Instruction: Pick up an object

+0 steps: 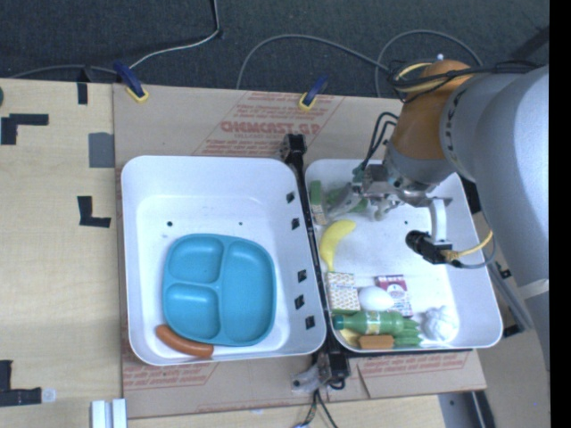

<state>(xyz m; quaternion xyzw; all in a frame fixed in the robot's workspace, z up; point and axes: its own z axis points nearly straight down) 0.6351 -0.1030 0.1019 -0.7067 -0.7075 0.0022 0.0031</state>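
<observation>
Two white bins side by side on the table, and I'm reaching into the right bin [464, 203]. The left bin [143, 185] has a blue tray [219, 290] with three compartments, nothing in them, and a sausage [185, 341] lying just beside the tray's near-left corner, against the bin wall. My bin is busier: a banana [335, 239] near the divider, a waffle [343, 291] below it, then an egg [376, 300] touching a small red-and-white packet [393, 286], a green bottle [379, 326] along the near wall with an orange piece [376, 341] beside it, and a crumpled white thing [436, 325] in the near-right corner. My hand [364, 196] is down at the far-left of this bin, over something green [331, 196]. The banana lies just beside my hand, toward the near side. Whether my hand is apart or together, I cannot tell from up here.
</observation>
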